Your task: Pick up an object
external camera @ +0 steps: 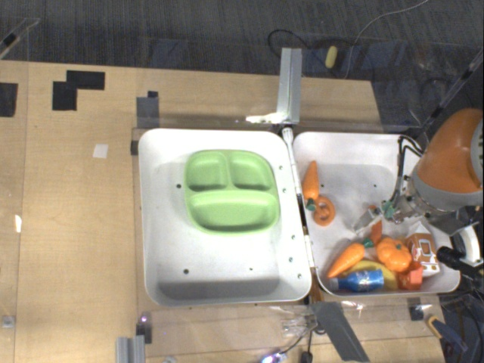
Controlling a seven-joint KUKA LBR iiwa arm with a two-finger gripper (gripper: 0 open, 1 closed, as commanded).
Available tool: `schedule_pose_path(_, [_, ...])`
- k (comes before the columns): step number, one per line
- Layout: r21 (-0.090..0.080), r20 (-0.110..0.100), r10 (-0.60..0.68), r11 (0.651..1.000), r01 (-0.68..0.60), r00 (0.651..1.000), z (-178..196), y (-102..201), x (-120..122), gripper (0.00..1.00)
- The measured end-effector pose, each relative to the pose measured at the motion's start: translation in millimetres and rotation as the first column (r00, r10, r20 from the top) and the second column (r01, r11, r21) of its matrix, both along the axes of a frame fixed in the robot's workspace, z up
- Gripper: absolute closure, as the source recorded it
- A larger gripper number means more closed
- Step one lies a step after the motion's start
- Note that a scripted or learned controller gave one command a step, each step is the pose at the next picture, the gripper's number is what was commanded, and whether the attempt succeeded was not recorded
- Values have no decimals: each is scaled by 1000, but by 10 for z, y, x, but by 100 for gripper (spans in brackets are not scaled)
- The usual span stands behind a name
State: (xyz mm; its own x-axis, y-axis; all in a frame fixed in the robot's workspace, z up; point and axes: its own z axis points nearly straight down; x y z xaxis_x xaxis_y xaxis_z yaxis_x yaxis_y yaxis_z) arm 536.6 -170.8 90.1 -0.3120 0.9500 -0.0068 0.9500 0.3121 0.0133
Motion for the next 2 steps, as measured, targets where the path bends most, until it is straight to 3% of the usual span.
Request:
schedule_pose_path(1, [5, 0, 0, 1000, 0, 1000, 101, 17, 9, 100])
schedule_pose_path(2, [3, -13, -70, 998, 70, 997, 1022, 642, 485, 100])
